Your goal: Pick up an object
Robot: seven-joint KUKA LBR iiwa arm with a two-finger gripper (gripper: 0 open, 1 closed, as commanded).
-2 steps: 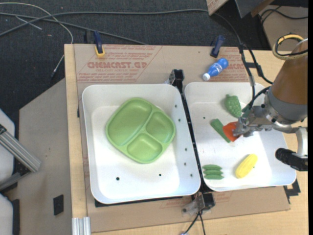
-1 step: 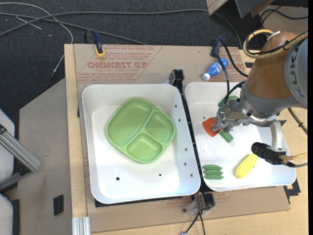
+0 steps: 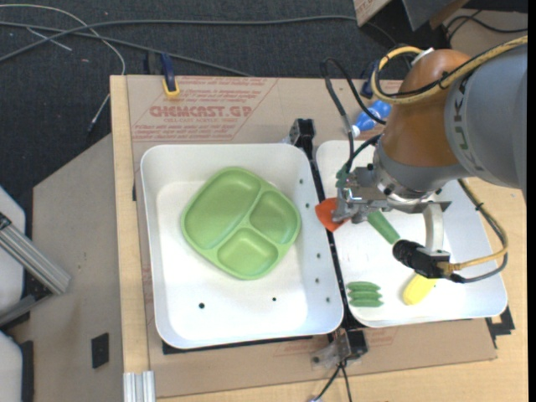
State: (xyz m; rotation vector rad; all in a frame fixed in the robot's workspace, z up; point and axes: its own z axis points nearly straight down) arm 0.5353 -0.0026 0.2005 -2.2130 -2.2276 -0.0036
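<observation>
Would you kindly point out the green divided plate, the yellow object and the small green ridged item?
green divided plate [image 3: 241, 221], camera view, centre ridge.
yellow object [image 3: 417, 291], camera view, its middle.
green ridged item [image 3: 364, 294], camera view, its middle.

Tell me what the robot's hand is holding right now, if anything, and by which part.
It cannot be told. The hand sits low over the right bin, right by an orange object at the bin's left edge, but no grip on it is visible.

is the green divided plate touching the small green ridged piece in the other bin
Apart. The camera view shows the green divided plate in the left bin, while the small green ridged piece lies in the right bin, past the rims between them.
</observation>
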